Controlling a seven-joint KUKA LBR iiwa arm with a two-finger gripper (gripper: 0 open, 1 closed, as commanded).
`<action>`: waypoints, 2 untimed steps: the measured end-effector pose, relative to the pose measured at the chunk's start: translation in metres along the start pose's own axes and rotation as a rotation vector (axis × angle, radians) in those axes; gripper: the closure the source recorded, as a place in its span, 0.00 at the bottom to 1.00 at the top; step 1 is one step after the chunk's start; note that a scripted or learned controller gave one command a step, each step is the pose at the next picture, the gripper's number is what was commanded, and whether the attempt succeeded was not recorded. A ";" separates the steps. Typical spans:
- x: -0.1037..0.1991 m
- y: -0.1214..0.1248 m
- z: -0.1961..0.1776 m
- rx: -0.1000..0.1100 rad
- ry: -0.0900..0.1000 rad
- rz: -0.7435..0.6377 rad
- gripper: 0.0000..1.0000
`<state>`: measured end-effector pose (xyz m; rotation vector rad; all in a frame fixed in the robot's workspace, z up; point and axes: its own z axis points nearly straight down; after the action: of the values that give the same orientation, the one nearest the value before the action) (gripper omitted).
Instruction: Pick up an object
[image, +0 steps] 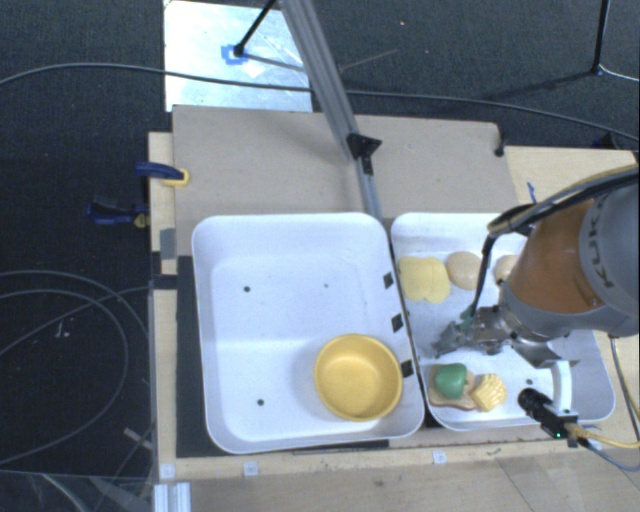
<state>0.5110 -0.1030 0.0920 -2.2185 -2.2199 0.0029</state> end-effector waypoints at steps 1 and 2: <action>0.000 0.002 -0.014 -0.006 -0.001 0.000 1.00; 0.008 0.004 -0.061 -0.010 -0.002 -0.005 1.00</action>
<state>0.5147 -0.0947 0.1530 -2.2185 -2.2311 -0.0060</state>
